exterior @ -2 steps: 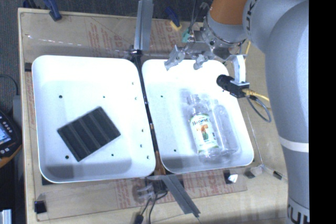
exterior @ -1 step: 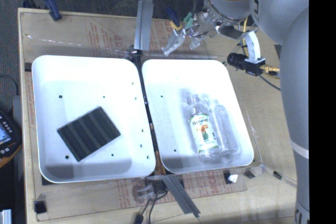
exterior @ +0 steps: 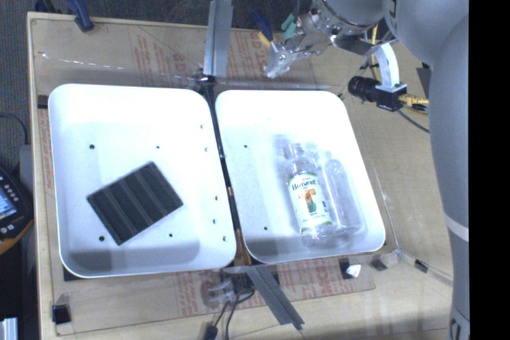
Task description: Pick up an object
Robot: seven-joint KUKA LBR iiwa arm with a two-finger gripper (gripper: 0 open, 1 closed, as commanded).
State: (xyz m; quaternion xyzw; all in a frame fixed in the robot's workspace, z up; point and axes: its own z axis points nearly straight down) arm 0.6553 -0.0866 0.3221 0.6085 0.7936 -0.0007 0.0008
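Observation:
A clear plastic bottle (exterior: 309,197) with a white, green and orange label lies on its side in the right bin (exterior: 263,131), with a second clear piece beside it on its right. A dark ribbed rectangular pad (exterior: 134,201) lies flat in the left bin (exterior: 72,115). My gripper (exterior: 280,60) hangs above the bench just behind the right bin's far rim, well away from the bottle. Its pale fingers point down and left, with nothing seen between them.
A grey metal bar (exterior: 217,36) stands at the back between the two bins, and another bar (exterior: 271,298) lies at the front. Blue clamps (exterior: 78,10) grip the board's far edge. A black fitting with cables (exterior: 374,91) sits right of the gripper.

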